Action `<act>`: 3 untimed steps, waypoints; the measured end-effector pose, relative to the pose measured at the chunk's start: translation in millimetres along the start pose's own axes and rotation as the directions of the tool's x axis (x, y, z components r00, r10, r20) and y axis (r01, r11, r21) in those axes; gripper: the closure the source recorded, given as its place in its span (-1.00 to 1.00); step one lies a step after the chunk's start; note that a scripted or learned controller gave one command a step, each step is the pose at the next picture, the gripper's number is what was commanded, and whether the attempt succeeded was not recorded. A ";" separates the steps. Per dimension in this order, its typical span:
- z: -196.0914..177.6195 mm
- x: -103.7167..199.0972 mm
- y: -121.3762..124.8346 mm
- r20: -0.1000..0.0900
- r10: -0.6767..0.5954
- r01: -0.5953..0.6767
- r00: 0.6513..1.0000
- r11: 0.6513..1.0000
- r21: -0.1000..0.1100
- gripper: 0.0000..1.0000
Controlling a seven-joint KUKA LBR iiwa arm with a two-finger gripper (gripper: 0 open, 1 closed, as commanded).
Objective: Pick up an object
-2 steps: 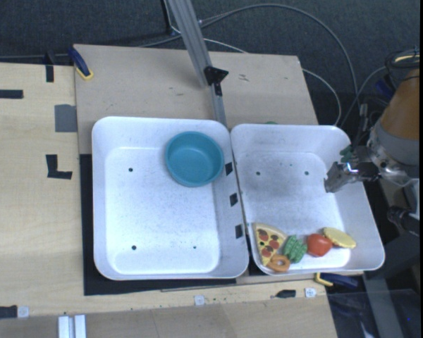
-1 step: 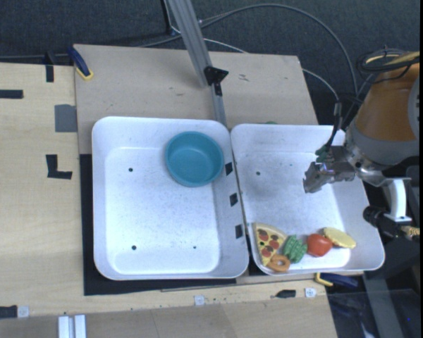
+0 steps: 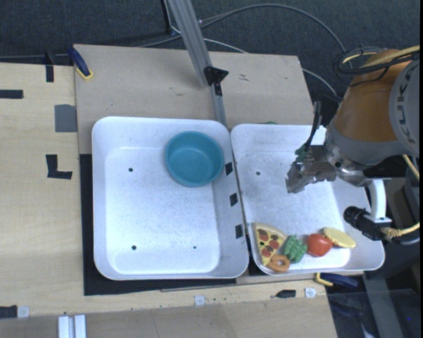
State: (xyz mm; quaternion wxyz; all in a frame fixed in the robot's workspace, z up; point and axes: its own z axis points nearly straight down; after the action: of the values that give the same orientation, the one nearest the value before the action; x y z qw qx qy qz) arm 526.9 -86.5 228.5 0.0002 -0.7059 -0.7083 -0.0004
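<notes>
Along the near edge of the right bin [image 3: 268, 153] lie a pizza slice [image 3: 268, 242], a green toy [image 3: 293, 248], a tomato [image 3: 319, 244] and a yellow piece [image 3: 339, 238]. Farther back, the gripper [image 3: 298, 179] hangs over that bin's bare middle; whether it is clenched cannot be told. A blue bowl [image 3: 194, 158] sits at the far side of the left bin [image 3: 113, 210].

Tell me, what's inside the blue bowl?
The blue bowl in the left bin looks empty: just its blue bottom shows. The near wall hides a sliver of the inside.
</notes>
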 end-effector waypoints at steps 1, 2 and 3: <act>-10.0 53.8 -4.9 0.000 -0.002 0.002 1.000 1.000 0.000 1.00; 0.3 98.7 -10.8 0.000 0.000 0.000 1.000 1.000 0.002 1.00; -3.9 143.0 -20.2 0.000 0.000 0.000 1.000 1.000 0.001 1.00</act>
State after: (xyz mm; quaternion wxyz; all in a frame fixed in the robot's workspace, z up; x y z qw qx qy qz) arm 506.2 56.4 232.5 0.0006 -0.7059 -0.7083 0.0001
